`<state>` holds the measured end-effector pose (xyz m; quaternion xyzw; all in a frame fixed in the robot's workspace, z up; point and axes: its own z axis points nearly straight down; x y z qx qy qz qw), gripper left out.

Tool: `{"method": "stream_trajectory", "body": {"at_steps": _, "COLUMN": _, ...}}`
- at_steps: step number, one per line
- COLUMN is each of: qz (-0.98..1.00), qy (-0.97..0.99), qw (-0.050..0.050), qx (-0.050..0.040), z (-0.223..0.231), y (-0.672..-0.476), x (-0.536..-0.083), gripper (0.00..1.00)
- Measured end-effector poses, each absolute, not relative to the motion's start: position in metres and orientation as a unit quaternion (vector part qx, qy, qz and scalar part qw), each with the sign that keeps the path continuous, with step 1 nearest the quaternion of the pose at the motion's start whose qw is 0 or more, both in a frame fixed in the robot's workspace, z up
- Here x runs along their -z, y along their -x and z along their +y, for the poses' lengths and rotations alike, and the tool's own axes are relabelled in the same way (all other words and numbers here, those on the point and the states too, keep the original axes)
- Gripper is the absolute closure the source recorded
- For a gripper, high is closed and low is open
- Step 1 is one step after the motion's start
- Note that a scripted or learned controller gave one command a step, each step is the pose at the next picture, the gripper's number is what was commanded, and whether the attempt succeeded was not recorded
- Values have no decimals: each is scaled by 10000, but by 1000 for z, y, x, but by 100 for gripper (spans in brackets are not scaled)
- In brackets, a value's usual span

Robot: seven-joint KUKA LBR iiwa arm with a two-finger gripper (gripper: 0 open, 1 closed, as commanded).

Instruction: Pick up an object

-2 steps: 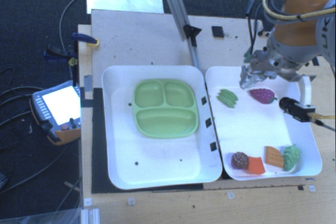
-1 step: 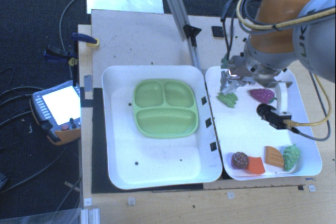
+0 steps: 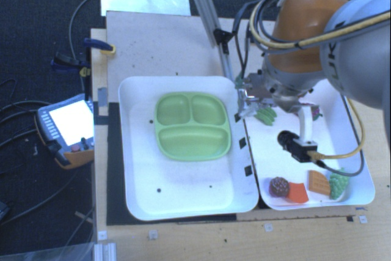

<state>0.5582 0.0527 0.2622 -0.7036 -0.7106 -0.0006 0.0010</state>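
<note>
Two bins (image 3: 140, 192): left holds a green tray (image 3: 192, 126) (hand (image 3: 264, 108) grip unclear).

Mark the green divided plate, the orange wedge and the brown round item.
green divided plate (image 3: 193, 142), camera view, long lower compartment.
orange wedge (image 3: 297, 193), camera view, its top face.
brown round item (image 3: 279, 186), camera view, its top.

Toys lie in the right bin: green piece (image 3: 266, 115) near the top; brown ball (image 3: 279, 186), orange wedge (image 3: 297, 193), cracker (image 3: 318, 183), green bunch (image 3: 339, 185) along the bottom.
</note>
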Motion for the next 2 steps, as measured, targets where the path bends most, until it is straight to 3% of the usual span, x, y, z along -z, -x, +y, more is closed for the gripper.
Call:
{"method": "stream_trajectory", "body": {"at_steps": 1, "qz": -7100, "qy": 7042, "qw": 9, "qx": 0, "z": 89, "y": -538, "x": -244, "gripper": 100}}
{"method": "stream_trajectory", "body": {"at_steps": 2, "qz": -7083, "qy": 7059, "qw": 0, "qx": 5, "z": 87, "y": -539, "x": -245, "gripper": 0}}
